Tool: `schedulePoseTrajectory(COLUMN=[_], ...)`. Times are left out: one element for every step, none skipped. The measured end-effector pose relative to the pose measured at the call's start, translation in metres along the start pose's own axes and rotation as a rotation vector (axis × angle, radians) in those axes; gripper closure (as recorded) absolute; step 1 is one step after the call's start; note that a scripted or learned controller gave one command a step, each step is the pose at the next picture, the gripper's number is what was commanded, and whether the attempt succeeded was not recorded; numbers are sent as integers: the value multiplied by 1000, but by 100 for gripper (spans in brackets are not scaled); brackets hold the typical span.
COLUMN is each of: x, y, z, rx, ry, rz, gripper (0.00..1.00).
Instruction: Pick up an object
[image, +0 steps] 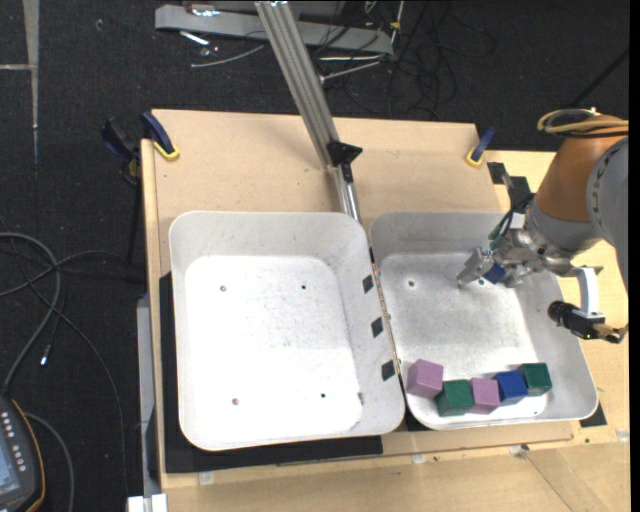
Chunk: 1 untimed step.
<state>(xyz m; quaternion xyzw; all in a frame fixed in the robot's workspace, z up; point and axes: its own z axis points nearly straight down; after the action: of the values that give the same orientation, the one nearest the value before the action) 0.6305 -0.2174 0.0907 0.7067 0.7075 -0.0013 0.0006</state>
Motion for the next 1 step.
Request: schedulePoseTrajectory(x=[-7], y=[-38], z=[-5], rx=[2], ry=[2], rz=[4], gripper=[0])
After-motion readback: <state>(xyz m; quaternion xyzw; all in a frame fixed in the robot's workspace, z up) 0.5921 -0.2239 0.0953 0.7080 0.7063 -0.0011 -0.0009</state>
